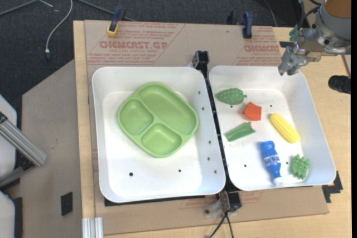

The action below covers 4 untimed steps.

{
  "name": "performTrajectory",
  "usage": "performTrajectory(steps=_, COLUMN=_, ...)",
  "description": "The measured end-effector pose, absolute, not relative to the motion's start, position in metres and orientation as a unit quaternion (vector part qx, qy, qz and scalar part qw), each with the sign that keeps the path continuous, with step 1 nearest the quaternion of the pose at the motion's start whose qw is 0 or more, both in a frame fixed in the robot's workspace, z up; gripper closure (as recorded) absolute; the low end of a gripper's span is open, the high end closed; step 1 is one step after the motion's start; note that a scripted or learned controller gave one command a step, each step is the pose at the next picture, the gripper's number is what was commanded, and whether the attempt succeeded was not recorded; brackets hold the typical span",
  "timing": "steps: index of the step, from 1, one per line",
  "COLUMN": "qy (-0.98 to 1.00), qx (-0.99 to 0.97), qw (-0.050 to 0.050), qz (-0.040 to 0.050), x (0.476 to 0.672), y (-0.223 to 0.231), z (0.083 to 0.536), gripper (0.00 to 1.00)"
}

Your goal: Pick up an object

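While the corn (285,127) lies at three o'clock in the right bin (318,136), likely light, stiff and slick, best pinched across its middle, the block (252,112) and bottle (270,160) sit nearby; the gripper (290,66), seemingly empty with fingers slightly parted, hovers over the bin's twelve o'clock rim.

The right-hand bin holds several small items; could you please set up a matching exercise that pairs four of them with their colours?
Things:
1. corn cob
2. bottle
3. block
4. pepper

Colours:
A. blue
B. green
C. yellow
D. orange-red

Pairs: 1-C, 2-A, 3-D, 4-B

All four lie in the right bin.
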State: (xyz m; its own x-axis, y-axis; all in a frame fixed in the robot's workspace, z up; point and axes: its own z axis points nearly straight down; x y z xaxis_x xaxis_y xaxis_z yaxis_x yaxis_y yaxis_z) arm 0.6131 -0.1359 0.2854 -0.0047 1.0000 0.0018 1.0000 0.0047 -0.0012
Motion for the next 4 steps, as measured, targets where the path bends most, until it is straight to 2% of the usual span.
performTrajectory(steps=3, qy=-0.709, qx=-0.705, qw=0.002, qz=0.0006, x=0.619, y=0.025, z=0.276, gripper=1.00)
performTrajectory(steps=4, qy=-0.709, qx=-0.705, qw=0.002, qz=0.0011, x=0.629, y=0.077, z=0.248, gripper=1.00)
